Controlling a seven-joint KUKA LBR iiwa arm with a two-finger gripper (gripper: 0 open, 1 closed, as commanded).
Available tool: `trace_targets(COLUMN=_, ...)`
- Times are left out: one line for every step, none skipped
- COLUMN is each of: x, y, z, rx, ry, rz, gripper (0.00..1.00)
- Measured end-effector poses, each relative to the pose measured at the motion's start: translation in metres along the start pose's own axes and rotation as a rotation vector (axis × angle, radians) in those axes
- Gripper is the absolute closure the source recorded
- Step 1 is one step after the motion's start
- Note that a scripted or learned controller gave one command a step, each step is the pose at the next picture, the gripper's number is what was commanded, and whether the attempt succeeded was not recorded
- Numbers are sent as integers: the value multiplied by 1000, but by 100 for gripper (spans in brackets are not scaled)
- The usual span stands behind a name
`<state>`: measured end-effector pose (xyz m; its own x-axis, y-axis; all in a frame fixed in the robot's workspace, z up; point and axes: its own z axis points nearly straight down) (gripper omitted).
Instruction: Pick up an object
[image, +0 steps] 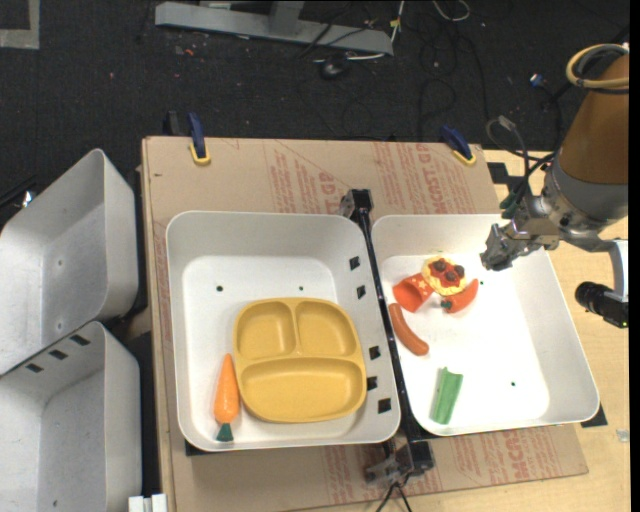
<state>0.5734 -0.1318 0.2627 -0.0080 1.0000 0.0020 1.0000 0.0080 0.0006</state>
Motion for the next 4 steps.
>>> trace_targets(x=58, y=1, z=16, rx=2, ry=0, rz=0, gripper=100)
trace_targets(x=111, y=1, z=31, rx=2, ry=0, rz=1, gripper=100)
trace_targets(x=157, y=4, z=38, rx=2, ry=0, rz=1, gripper=100)
trace_targets(x=208, y=-3, z=27, rx=0, ry=0, rz=0, gripper=100)
